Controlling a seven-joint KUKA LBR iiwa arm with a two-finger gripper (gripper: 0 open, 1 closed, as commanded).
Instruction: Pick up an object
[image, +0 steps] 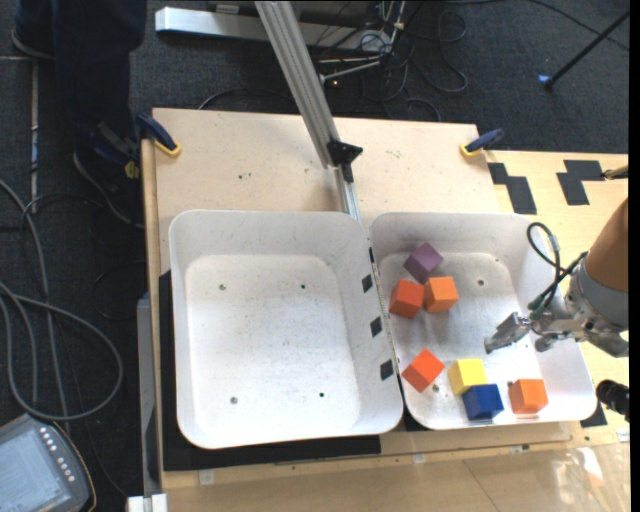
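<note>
We saw our pincer (503, 336) low over the right white plastic bin (500, 228), and we could not tell how it was set, with nothing seen in it. The small wooden blocks lay near: an orange cube (528, 395), a blue cube (483, 402) touching a yellow cube (466, 375). We thought it might bump those two together, or just close on air.

Arm (610, 270) reaches in from right, wrist low, tool (503, 335) pointing left.
</note>
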